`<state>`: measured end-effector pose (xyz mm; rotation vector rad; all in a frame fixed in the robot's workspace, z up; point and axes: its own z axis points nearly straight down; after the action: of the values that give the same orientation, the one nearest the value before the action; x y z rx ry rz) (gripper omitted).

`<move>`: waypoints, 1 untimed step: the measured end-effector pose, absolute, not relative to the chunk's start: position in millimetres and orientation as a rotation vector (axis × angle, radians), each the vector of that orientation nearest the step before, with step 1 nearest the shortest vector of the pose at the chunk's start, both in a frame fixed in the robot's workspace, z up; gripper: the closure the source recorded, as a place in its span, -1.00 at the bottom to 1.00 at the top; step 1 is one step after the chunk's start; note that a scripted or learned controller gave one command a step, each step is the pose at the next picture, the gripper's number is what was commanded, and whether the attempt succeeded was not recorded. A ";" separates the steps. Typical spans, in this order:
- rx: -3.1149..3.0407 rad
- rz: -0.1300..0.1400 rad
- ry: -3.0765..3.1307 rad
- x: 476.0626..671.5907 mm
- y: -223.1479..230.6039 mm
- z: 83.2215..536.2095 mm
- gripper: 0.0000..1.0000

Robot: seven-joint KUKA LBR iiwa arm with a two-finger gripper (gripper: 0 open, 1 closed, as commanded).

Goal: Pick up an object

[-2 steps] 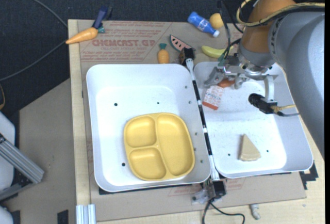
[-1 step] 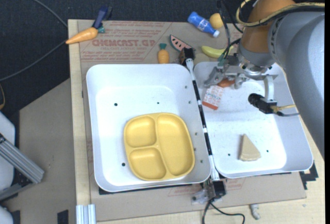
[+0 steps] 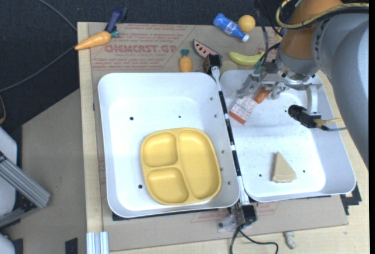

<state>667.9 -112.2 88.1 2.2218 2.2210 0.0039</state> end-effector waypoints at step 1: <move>2.218 0.006 2.218 669.2 -112.3 99.8 1.00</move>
<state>669.2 -112.3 99.8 2.2176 2.2180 0.0062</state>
